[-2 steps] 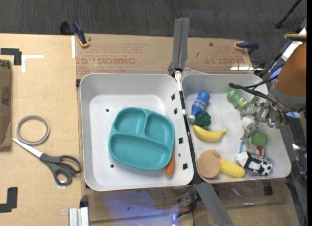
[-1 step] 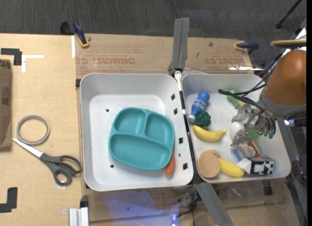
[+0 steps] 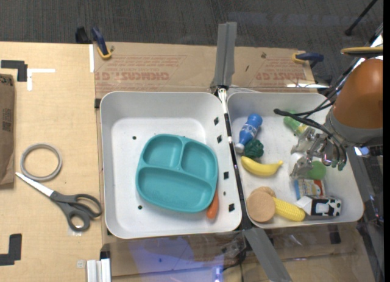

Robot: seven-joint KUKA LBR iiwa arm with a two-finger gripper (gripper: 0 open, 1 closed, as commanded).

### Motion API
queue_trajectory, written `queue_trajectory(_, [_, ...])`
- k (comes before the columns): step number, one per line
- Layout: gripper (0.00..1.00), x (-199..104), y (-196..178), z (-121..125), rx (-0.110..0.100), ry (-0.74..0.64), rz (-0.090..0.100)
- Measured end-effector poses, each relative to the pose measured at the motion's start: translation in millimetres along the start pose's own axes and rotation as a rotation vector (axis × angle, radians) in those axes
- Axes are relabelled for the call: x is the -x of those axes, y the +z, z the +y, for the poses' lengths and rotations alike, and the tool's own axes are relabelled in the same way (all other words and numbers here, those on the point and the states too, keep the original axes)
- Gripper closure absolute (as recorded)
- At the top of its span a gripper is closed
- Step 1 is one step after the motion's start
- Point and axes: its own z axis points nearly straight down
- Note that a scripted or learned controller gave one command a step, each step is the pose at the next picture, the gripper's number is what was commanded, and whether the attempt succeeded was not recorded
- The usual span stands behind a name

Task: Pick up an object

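On the tabletop's right edge, we are hovering our end effector, grip state unclear, over a green plastic block; crowding neighbours could spoil the grasp.

The hand hangs low in the right bin, over a green item, near a banana, bottle and corn. The left bin holds a teal tray and carrot.
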Motion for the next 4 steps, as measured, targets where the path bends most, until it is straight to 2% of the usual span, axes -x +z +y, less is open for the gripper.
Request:
queue_trajectory(1, [0.00, 0, 0, 0, 0.000, 0.000, 0.000])
queue_trajectory(2, [0.00, 72, 13, 0, 0.008, 0.101, 0.032])
queue_trajectory(3, [0.00, 59, 10, -17, 0.000, 0.070, 0.003])
queue_trajectory(4, [0.00, 38, 10, -29, 0.002, 0.010, 0.005])
